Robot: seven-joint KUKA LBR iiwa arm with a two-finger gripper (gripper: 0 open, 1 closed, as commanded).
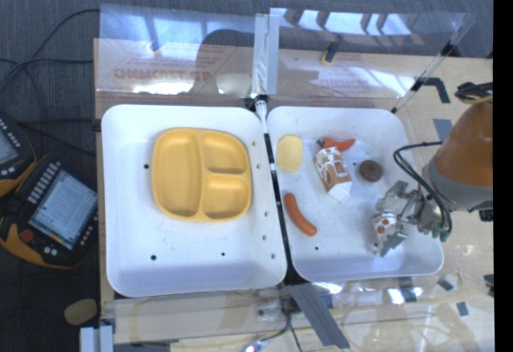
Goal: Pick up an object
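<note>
Gripper (387, 226) low in the right bin (417, 262), fingers closed around a small red-and-white object (384, 223).

The object sits between the fingertips near the bin's front right; its long axis is unclear. A sausage (300, 214) lies diagonally, pointing from upper left to lower right.

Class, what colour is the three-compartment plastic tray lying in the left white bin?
The three-compartment plastic tray is yellow, seen clearly in the camera view.

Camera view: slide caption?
Claw low in right bin near sausage and carton; yellow tray in left bin.
</note>
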